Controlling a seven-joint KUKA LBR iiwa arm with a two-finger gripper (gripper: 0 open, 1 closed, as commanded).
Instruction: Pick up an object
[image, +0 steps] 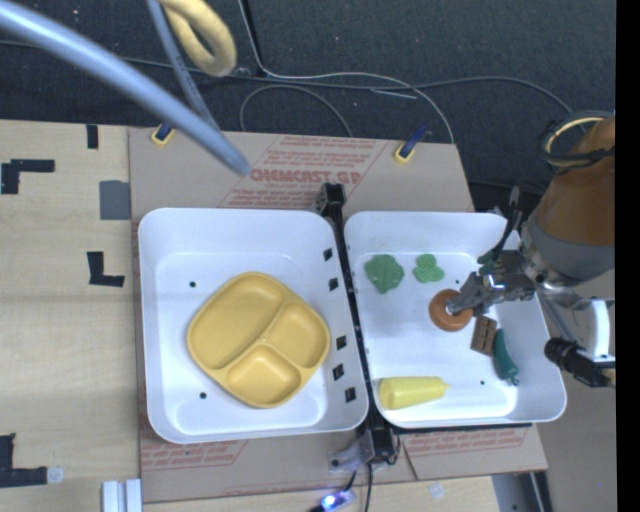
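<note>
1. Orange round object (448, 312) sits in right bin (420, 415), right of centre, flat on the floor.
2. Gripper (470, 298) hangs at its 2 o'clock edge, touching or just above; finger spread: cannot tell.
3. Brown block (484, 335) at orange's 4 o'clock, teal tool (504, 358) just past it.
4. Two green pieces (384, 272) (428, 268) at 10–11 o'clock.
5. Yellow wedge (410, 392) at 7 o'clock, near front wall.
6. Left bin (160, 300) holds yellow divided plate (258, 338), well apart at 9 o'clock.

dark carpet floor (420, 50), cardboard sheet (300, 165), wooden bench (60, 340)
</note>
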